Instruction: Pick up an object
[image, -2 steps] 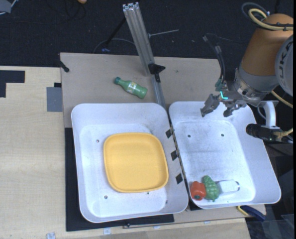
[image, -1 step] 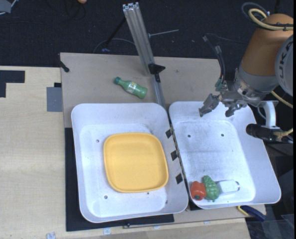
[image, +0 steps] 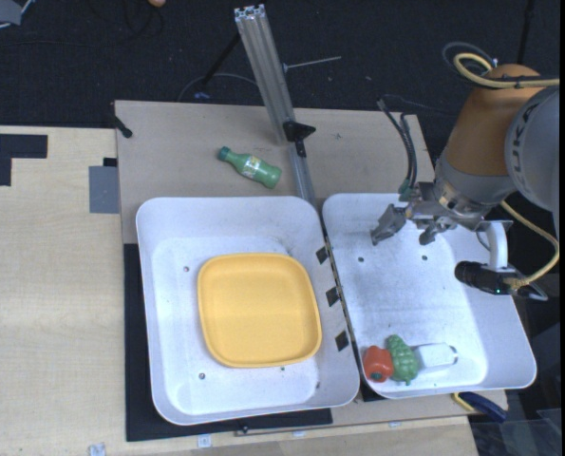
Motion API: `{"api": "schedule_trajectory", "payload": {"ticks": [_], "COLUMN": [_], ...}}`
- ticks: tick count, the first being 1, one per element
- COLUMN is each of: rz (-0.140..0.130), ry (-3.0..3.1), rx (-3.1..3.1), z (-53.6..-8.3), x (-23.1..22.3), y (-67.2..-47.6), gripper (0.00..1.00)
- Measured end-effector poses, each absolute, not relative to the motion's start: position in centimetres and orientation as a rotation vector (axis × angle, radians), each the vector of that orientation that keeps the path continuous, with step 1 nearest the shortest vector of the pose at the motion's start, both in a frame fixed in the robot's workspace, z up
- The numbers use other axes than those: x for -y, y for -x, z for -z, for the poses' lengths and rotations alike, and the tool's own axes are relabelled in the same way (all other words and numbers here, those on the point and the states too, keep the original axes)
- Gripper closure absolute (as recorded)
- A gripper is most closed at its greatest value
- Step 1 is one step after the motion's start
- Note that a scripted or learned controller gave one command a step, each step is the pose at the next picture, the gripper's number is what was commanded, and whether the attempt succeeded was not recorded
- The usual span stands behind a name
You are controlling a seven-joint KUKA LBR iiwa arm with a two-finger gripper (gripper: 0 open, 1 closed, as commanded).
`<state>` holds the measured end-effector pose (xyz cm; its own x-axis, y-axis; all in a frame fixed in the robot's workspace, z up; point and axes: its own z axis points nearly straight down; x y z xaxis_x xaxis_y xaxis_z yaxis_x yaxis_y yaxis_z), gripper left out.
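Dark floor with loose cables lies beyond the bench (image: 197,141), which carries two white bins side by side. At the 3 o'clock side, the grey arm with its orange band reaches over the right bin (image: 405,293), and the hand (image: 407,231) hangs above the bin's upper part with its fingers spread apart, nothing between them. A red and green toy (image: 392,361) rests at the bin's 6 o'clock edge. A yellow plate (image: 259,309) lies in the left bin (image: 168,255). A green bottle (image: 250,166) lies on the bench at 12 o'clock.
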<state>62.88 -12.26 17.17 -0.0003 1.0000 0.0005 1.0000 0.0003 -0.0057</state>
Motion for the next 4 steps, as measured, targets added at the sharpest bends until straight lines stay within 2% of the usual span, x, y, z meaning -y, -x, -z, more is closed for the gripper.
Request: {"api": "schedule_trajectory", "payload": {"ticks": [2,3,4], "rz": [-0.003,0.001,0.003], "ry": [2.219,2.221,2.226], "rx": [2.221,2.221,2.221], "z": [-8.9,-10.2,-14.6], "x": [12.2,12.2,12.7], "y": [-62.8,-62.9,-62.4], "gripper": [0.0,1.0,1.0]}}
